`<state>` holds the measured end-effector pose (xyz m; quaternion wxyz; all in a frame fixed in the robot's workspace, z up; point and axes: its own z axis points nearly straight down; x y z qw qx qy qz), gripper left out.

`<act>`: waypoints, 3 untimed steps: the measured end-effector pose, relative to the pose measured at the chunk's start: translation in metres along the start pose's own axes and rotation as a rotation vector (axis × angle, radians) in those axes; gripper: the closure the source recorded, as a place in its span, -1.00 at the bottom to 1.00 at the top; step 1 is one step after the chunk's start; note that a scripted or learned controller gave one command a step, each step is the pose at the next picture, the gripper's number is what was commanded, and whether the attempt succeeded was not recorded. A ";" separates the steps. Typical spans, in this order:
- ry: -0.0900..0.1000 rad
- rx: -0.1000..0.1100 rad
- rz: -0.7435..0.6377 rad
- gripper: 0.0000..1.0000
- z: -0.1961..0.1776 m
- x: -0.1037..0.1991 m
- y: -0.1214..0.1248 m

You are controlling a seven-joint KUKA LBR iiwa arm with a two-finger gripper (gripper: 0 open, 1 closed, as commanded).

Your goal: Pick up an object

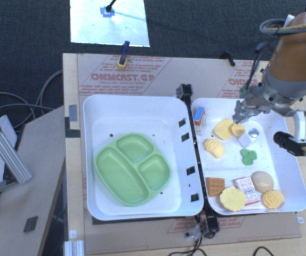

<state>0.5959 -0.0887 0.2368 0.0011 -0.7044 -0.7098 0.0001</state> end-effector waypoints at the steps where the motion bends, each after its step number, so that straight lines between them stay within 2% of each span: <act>1: 0.000 0.002 0.007 1.00 0.006 0.010 -0.044; 2: 0.000 0.001 0.002 1.00 0.003 0.040 -0.083; 3: 0.000 -0.001 0.007 1.00 0.022 0.040 -0.099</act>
